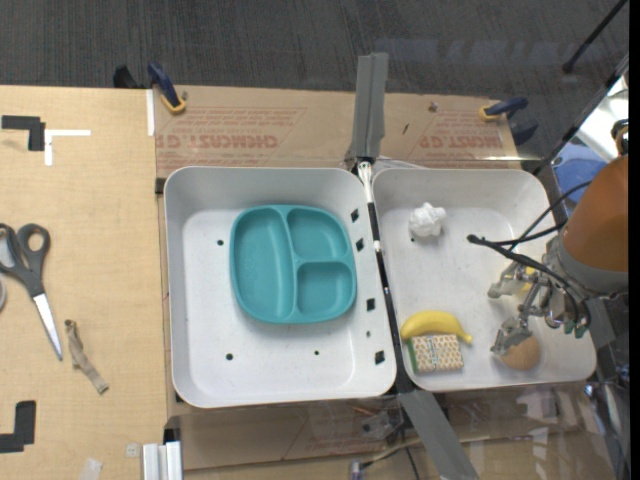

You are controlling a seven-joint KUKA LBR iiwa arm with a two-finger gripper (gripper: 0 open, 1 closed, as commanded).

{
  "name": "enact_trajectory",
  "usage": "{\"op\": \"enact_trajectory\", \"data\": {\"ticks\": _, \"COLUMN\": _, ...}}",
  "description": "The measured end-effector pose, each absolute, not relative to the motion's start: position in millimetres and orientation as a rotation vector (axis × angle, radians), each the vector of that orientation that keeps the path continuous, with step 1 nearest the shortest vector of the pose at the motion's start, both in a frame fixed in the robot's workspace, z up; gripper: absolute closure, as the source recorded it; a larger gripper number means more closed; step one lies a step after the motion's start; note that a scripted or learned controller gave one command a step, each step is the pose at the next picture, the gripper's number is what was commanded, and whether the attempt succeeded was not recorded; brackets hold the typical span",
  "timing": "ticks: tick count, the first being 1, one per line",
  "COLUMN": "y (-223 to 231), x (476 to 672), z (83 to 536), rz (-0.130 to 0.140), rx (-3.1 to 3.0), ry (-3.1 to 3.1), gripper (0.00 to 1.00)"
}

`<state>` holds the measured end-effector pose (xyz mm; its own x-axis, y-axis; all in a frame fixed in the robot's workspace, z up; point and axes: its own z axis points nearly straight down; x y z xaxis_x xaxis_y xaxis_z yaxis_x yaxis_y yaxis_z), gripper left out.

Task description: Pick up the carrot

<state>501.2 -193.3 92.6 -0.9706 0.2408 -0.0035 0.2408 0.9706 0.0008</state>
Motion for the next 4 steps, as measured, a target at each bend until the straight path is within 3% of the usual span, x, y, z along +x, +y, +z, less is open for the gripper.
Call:
{"op": "enact_trajectory", "data": {"ticks": 1, "y": -129, "x": 480.1, "z": 93, "rz": 0.001, "rx": 0.118, "ry": 3.135, "gripper": 0.0}}
{"op": "enact_trajectory", "data": {"ticks": 2, "y": -208, "x": 482.2, "z": 123, "rz": -0.001, "rx": 0.381, "ry": 3.114, "gripper": 0.0}}
{"op": "enact_trajectory", "data": {"ticks": 3, "y": -171, "x": 524.2, "z": 92, "rz": 0.001, "rx": 0.403, "ry": 3.112, "gripper": 0.0}}
{"op": "enact_trajectory", "data": {"ticks": 4, "y": -222, "x": 492.6, "z": 93, "rz": 0.0, "rx": 0.531, "ry": 3.092, "gripper": 0.0}}
